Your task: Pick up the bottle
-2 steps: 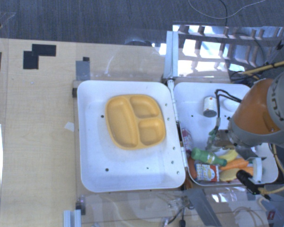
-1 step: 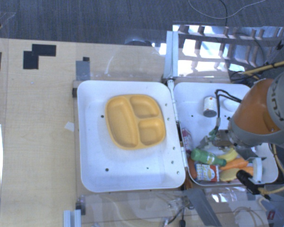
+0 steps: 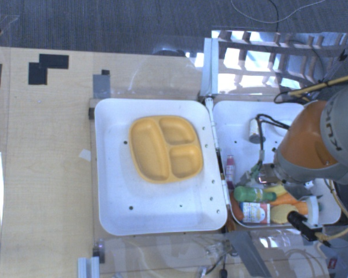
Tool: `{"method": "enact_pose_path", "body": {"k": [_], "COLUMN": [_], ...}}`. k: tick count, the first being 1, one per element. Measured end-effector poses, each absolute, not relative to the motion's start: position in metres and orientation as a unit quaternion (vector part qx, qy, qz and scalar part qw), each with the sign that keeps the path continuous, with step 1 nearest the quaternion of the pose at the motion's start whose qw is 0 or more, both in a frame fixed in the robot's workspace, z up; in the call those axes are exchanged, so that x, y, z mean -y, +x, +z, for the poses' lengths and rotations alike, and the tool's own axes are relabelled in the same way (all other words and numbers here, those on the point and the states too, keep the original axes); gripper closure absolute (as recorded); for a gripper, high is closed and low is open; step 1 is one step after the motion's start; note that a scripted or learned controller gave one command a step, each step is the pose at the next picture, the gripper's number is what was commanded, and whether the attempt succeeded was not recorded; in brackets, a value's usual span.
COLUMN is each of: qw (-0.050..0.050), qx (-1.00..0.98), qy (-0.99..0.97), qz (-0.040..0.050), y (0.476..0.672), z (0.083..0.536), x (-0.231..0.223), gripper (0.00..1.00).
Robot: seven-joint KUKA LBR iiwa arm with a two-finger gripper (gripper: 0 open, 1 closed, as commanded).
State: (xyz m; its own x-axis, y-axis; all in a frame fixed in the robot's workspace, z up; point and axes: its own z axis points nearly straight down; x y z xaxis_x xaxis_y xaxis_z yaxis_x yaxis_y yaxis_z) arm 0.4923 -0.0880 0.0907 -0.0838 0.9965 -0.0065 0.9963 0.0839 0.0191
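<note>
A small clear bottle [image 3: 229, 168] with a red label lies against the left wall of the right bin [image 3: 238, 120]. Just below it, a green bottle-like item [image 3: 253, 194] lies on its side among a pile of toy food. The arm's orange band [image 3: 304, 138] hangs over the middle of the right bin. Beneath it, the dark gripper [image 3: 266, 176] points down at the pile, just right of the small bottle and above the green item. The wrist hides its tip.
The left bin [image 3: 113, 213] holds a yellow divided plate [image 3: 165, 147]. In the right bin's front corner lie a white carton [image 3: 256, 213], an orange carrot [image 3: 287, 199] and a yellow piece [image 3: 282, 215]. A ridge [image 3: 216, 149] separates the bins.
</note>
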Motion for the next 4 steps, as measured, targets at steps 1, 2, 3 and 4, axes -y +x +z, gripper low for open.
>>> {"method": "enact_pose_path", "body": {"k": [1,2,3,4], "qw": [0.006,0.008,0.008,0.008], "qx": [-0.730,-0.731,-0.731,-0.731], "qy": [0.684,0.682,0.683,0.683], "qz": [0.0061,0.0084,0.0084,0.0083], "y": [0.492,0.495,0.495,0.495], "z": [0.090,0.102,0.102,0.102], "x": [0.092,0.091,0.091,0.091], "gripper": [0.00,1.00,0.00,0.00]}}
